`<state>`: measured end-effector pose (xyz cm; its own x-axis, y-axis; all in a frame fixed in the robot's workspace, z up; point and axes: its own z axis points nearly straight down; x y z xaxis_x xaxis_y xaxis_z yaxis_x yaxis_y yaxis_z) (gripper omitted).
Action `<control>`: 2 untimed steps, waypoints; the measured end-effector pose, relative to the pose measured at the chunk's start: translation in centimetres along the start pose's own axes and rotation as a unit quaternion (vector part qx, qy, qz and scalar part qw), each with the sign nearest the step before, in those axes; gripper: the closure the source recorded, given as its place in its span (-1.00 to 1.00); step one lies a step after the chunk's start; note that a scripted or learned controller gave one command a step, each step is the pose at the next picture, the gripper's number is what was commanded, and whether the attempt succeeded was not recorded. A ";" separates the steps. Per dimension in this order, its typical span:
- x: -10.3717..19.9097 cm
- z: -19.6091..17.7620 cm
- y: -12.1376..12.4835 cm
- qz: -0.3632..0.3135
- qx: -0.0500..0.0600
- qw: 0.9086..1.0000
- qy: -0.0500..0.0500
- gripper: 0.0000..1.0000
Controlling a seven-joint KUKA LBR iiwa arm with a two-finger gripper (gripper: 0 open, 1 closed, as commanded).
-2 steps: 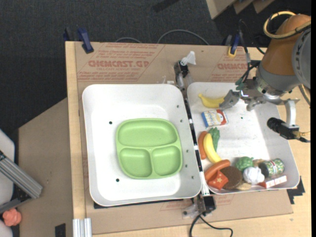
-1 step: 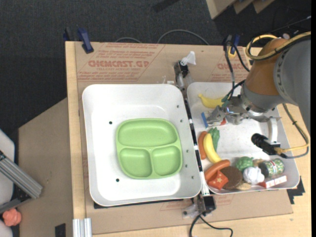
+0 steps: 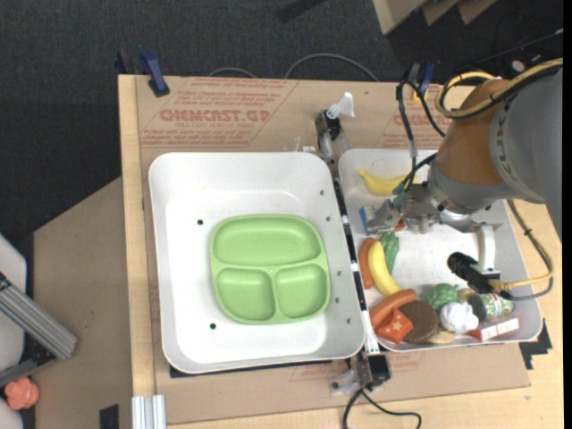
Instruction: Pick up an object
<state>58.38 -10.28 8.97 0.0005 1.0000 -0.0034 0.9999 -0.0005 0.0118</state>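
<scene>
Step in hand: the approach, as I judge it. The grey two-finger gripper [image 3: 399,219] hangs low over the far half of the shallow white right-hand bin [image 3: 527,271], and nothing is visibly lifted.
Claw state: I cannot tell whether it is spread or pressed together, because the wrist covers it from above.
Nearest candidates: a small green toy vegetable [image 3: 391,244] lies just on the near side of the gripper. It is beside or touching a curved yellow plastic banana [image 3: 382,273]. A second yellow banana-like piece [image 3: 379,183] lies by the bin's far wall.
Other contents: a slim orange toy piece [image 3: 365,264] lies along the bin's left wall. At the near end a red toy piece [image 3: 393,320], a green broccoli-like toy [image 3: 441,295], a white crumpled ball [image 3: 458,316] and a green-labelled can [image 3: 496,307] are crowded together.
Left bin: the shallow white left-hand bin [image 3: 179,239] holds a pale green three-compartment plastic tray [image 3: 268,268], well apart from the arm.
Next move calls for: probably a short drop onto one piece alone, closing across its narrow side and keeping clear of the neighbour beside it.
Hard to make out: whether the gripper touches anything yet, what lies beneath the wrist, and the exact kind of several near-end toys.
</scene>
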 end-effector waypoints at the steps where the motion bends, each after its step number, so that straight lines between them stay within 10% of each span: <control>1: -0.6 0.5 -3.5 0.001 0.008 1.000 0.002 -1.00; 2: -4.4 0.9 7.7 -0.005 0.020 1.000 0.004 -1.00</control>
<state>66.10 -14.67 8.18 -0.0100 0.9999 0.0046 0.9996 0.0101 -0.0280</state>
